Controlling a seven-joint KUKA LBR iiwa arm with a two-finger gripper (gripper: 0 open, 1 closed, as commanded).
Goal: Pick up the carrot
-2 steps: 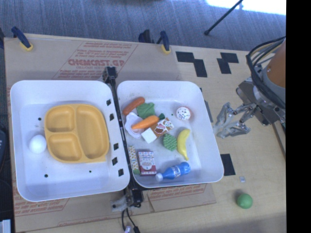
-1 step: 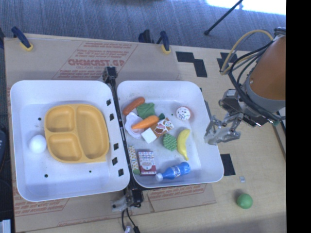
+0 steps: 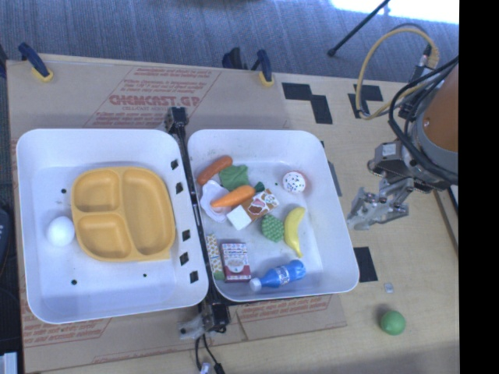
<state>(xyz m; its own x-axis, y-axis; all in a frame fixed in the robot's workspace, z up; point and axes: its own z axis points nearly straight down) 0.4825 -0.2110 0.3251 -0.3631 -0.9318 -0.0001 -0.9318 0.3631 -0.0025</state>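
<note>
My two-finger gripper (image 3: 373, 213): it hangs over the bare brown bench (image 3: 405, 271), outside the bins, just past the right wall of the right white bin (image 3: 337, 232). Nothing is between its fingers; whether they are spread or closed I cannot tell, they are too small and tangled in shadow.

Nearest to my gripper, to its left inside the right bin:
- yellow plastic banana (image 3: 294, 230), curved, lying close to the right wall.
- green knobbly toy vegetable (image 3: 271, 228), touching the banana's left side.
- small white ball with red spots (image 3: 294, 182), up from the banana.
- blue plastic bottle with white cap (image 3: 278, 276), lying on its side at the front wall.

Further left, mid-bin:
- orange toy carrot (image 3: 232, 198), lying slanted, resting on a white wrapper and next to a small printed packet (image 3: 262, 203); a dark green leafy piece (image 3: 233, 177) sits just above it.
- white cube (image 3: 238, 217), just below the carrot.
- second orange-red sausage-shaped piece (image 3: 214, 169), up and left of the carrot.
- small red printed box (image 3: 235, 261), toward the front wall.

Apart, on the bench below my gripper: a green ball (image 3: 392, 322).

Farthest, in the left white bin (image 3: 31, 232):
- yellow three-compartment plastic tray (image 3: 123, 213).
- white ball (image 3: 61, 231), touching the tray's left edge.
</note>
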